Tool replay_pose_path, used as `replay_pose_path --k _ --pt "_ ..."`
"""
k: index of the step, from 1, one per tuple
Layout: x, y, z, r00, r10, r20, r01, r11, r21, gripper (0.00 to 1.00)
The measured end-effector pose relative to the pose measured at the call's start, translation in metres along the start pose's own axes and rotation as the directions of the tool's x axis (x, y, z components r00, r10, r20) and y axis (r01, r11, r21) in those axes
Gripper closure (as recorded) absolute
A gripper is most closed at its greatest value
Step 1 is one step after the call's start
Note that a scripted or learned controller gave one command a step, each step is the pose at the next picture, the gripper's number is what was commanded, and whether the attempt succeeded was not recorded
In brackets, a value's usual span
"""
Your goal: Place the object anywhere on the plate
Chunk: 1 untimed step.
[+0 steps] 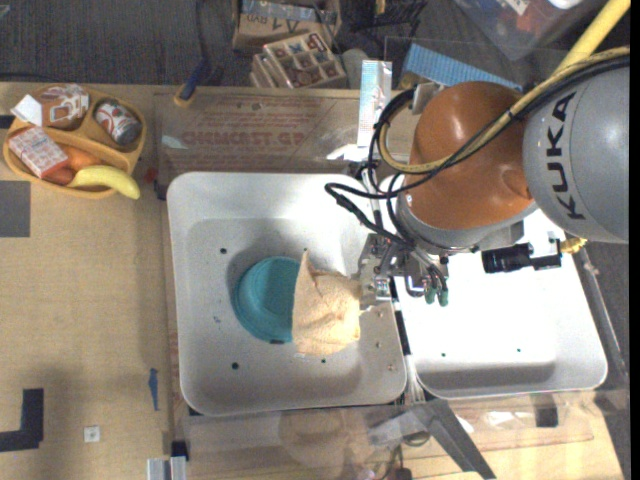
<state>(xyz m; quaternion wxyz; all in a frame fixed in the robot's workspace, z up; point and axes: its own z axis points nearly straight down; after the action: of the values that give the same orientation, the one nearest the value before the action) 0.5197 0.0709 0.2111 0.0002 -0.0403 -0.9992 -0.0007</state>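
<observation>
1. Arm, grey w/ orange band, sits closest to the lens; comes in from the right, over the seam btw. the two bins.
2. Claw hangs below the wrist at the left bin's right wall. Can't tell if it's wide or narrow; too cluttered w/ cables and fittings.
3. Tan cloth-like object lies just left of the claw, a corner reaching toward it. Contact or grip can't be made out.
4. Object overlaps the right edge of the teal plate, rest of it on the bin floor.
5. Plate is near the middle of the left bin.
6. Right bin beside it, touching.
7. Table far-left corner: yellow tray w/ banana and small packets.
</observation>
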Motion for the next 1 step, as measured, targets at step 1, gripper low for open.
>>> replay_pose_path --k 1 --pt "0.0112 0.0476 -0.0118 0.997 -0.076 0.004 0.076 0.997 -0.001 1.0"
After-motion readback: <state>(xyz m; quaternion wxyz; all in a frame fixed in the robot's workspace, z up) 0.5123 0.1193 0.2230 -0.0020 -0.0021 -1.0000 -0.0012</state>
